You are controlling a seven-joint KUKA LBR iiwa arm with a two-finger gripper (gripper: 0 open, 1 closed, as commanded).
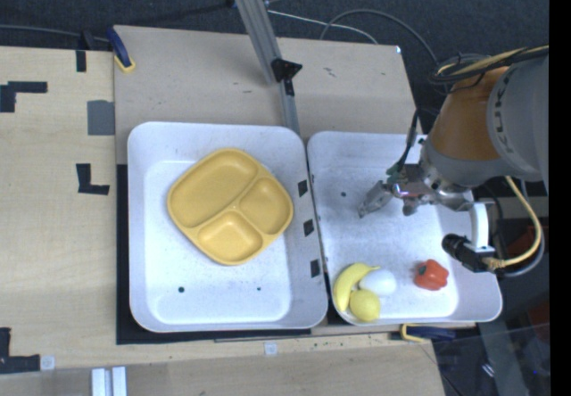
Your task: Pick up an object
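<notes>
While the pincer (373,203) hangs over the middle of the right bin (357,153), its two fingers point toward the divider between the bins and stand slightly spread, with nothing between them. The things it could pick up lie at the near edge of that bin, below the pincer in the camera view: a yellow banana (349,282) curled against the bin's near left corner, a lemon (364,304) touching the banana's inner curve and close to the near rim, and a small white egg-shaped object (382,282) just beside both. A red pepper-like object (431,275) sits apart from that cluster, further toward the arm's side and near the right rim. Bare white floor lies directly under the pincer and all around it, reaching to the far wall of the bin. Beyond the divider, well away from the pincer, the left bin (152,296) holds a yellow compartment plate (230,205), turned at an angle, with open floor along its near side. A grey pole (254,11) slants over the worktop (53,234) beyond the bins.
</notes>
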